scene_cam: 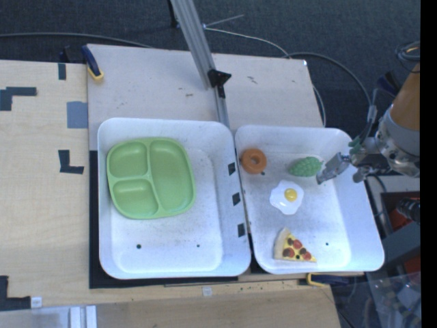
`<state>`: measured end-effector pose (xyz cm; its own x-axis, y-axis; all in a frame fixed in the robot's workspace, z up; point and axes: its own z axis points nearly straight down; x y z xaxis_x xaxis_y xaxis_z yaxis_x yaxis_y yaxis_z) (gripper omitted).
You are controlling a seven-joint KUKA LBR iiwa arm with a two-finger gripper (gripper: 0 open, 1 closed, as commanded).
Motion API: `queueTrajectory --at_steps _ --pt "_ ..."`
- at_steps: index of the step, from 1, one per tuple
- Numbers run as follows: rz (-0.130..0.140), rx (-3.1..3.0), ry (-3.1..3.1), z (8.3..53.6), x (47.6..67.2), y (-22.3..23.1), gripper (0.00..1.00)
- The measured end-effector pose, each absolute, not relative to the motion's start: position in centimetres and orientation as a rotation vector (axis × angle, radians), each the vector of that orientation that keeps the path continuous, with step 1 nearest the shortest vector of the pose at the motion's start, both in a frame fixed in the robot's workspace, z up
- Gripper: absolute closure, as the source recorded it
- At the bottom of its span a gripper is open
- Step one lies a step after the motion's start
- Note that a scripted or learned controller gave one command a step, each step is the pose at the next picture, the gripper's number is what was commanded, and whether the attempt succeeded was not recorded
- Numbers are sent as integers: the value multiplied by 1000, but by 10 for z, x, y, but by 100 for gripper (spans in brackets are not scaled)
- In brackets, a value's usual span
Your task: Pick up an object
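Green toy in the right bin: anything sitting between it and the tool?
Nothing visible does. The tool sits at the right bin's right side, just right of the green toy, with bare bin floor between them. The fried egg and donut lie off that line.

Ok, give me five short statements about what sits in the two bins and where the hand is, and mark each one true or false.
1. The green divided plate lies in the left bin. True.
2. The donut lies on the plate. False: it lies in the right bin, near the divider.
3. The fried egg lies between the donut and the pizza slice. True.
4. The hand holds the pizza slice. False: it is beside the green leafy toy.
5. Four toys lie in the right bin. True.
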<state>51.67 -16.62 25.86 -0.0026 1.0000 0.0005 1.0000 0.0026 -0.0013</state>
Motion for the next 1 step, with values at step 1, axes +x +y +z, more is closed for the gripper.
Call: queueTrajectory --at_steps 1 --pt "1 -2218 -2223 259 517 -166 0"
